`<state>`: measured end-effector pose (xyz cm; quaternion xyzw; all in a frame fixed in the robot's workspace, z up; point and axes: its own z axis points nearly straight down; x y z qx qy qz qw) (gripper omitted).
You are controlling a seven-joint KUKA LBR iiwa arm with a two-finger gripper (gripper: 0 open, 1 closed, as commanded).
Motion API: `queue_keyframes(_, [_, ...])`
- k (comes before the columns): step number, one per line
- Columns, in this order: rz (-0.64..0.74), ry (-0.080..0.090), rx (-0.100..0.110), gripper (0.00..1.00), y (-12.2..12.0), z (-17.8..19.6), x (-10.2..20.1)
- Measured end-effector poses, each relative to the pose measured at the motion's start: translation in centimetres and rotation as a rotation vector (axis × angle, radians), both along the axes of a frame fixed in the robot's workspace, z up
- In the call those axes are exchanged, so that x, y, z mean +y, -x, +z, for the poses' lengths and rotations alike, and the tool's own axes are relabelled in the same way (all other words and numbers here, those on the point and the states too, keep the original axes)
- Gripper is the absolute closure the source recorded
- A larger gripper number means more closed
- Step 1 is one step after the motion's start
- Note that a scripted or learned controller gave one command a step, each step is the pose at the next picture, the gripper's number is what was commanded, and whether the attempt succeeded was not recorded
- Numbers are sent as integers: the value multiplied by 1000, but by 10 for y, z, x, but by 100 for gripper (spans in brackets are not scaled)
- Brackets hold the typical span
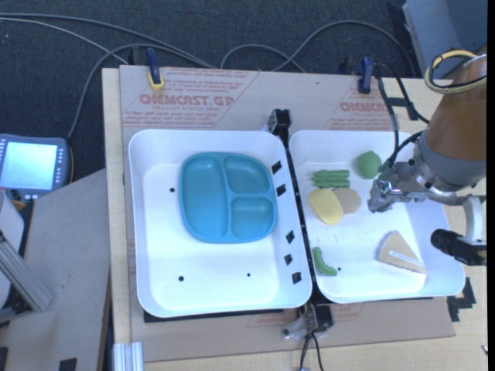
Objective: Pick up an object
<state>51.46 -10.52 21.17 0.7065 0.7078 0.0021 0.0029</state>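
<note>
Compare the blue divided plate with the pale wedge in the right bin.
The blue divided plate is large, rounded and split into three compartments; the pale wedge is small, triangular and solid. The plate lies alone in the left bin; the wedge shares the right bin with other food items. Both lie flat, untouched.

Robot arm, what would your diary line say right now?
gripper: over right bin, nothing held | nearest: tan piece, yellow piece | blue tray: left bin

Divided tray [228, 197] is sitting centrally in the left bin [147, 230]. In the right bin [441, 284] (gripper [380, 195] at centre), wedge [401, 252] is lying at five o'clock, pod [331, 178] at ten.
</note>
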Motion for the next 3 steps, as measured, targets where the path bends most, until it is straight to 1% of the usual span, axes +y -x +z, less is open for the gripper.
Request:
queue_keyframes(1, [5, -3, 5, 100, -24, -6, 47])
queue_keyframes(2, [5, -4, 6, 100, -36, -9, 104])
queue_keyframes(3, [5, -4, 4, 100, -59, 6, 158])
